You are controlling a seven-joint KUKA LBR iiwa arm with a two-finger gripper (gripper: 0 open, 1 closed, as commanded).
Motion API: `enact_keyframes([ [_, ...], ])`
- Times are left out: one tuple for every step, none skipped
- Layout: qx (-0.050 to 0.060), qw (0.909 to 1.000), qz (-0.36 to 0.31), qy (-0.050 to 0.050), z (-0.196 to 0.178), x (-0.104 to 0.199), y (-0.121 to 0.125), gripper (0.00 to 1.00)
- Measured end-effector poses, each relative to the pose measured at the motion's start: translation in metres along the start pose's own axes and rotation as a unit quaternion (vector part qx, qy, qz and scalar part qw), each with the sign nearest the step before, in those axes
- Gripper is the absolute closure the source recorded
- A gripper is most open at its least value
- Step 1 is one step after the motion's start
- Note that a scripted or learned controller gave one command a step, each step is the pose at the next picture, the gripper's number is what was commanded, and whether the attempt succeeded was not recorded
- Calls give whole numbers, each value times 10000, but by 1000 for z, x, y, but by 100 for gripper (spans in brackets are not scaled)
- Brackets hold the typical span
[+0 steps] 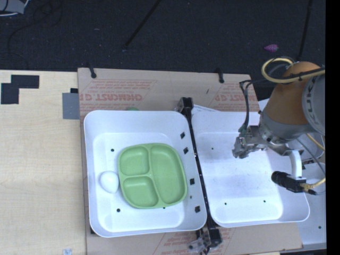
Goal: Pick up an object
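A green three-compartment plate (pixel 152 175) lies flat in the left bin (pixel 101 126). A small white ball-shaped object (pixel 109 181) rests against the plate's left edge on the bin floor. My gripper (pixel 243 147) hangs over the right bin (pixel 223 124), near its upper middle, pointing down and left from the grey and orange arm. It is well to the right of the plate and the white object. Nothing shows between or under its fingers.
A black divider clamp (pixel 194 163) runs between the two bins. A black cable end (pixel 287 182) from the arm hangs over the right bin's right side. Both bins sit on a cardboard sheet (pixel 149 92) on the wooden bench.
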State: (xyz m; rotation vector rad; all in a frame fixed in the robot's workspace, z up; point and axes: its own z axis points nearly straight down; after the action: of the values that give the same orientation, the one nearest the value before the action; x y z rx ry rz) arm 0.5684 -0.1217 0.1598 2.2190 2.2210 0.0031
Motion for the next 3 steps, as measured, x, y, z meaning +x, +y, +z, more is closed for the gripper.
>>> enact_keyframes([
  [-3,10000,0,-3,-62,-2,-4,100],
  [0,10000,0,-3,-107,-3,-3,100],
  [37,10000,-15,14,-94,57,-15,100],
])
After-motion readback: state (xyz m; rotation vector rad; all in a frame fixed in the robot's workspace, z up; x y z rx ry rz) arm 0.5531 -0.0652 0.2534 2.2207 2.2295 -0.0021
